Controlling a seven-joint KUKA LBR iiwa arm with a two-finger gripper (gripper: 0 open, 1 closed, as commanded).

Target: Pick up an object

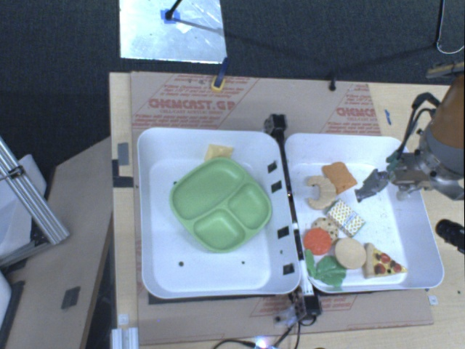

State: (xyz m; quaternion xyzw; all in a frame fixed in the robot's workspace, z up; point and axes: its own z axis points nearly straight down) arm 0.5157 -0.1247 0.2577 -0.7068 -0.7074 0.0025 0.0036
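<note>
Over the right bin (pixel 418 227), the gripper (pixel 369 186) hovered just beside the orange cracker (pixel 338 174); whether its fingers were open could not be told. That cracker lay flat at the bin's upper middle, judged light, stiff and thin, best pinched across its opposite edges.

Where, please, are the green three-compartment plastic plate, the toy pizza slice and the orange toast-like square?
Green three-compartment plastic plate (pixel 221 203), camera view, on the ridge where its compartments meet.
Toy pizza slice (pixel 380 261), camera view, on its topped middle.
Orange toast-like square (pixel 339 175), camera view, on its flat centre.
</note>
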